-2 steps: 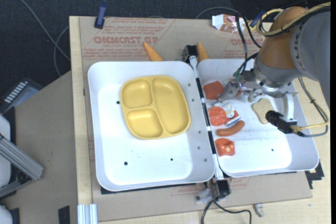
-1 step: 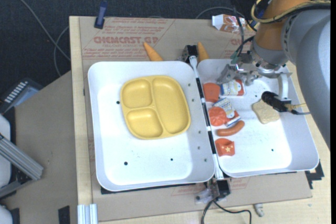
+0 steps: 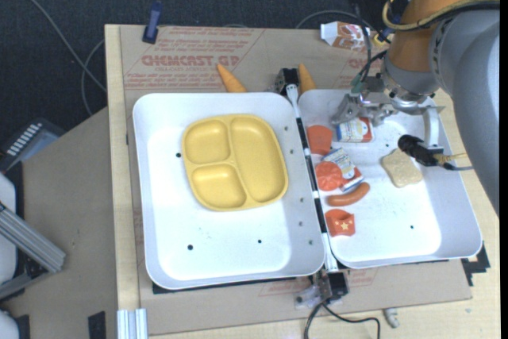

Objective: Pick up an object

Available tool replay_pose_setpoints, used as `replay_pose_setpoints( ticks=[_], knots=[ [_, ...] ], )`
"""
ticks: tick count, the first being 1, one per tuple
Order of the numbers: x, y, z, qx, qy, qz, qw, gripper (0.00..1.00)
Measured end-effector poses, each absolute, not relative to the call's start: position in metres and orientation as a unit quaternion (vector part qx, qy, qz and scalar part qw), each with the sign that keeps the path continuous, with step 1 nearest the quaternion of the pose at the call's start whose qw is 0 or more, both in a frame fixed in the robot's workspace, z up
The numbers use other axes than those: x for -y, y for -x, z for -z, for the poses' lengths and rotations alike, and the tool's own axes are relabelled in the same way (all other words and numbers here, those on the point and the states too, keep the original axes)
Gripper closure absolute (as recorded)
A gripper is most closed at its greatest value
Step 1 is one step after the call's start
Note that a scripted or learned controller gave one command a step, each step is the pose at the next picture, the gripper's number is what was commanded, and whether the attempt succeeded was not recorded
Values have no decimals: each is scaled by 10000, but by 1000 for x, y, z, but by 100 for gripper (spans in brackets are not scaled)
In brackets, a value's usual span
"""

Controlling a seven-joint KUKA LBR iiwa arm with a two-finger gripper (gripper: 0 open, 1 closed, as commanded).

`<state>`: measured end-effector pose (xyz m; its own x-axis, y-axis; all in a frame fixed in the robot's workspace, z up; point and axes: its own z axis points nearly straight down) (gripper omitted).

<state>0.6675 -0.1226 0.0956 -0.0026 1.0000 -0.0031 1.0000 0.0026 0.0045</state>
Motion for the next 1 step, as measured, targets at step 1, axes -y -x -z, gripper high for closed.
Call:
replay_pose_setpoints(
  ticks=[1],
  knots=[
    [30, -614, -186, -7080, -7062, -11, -4, 100]
  ],
)
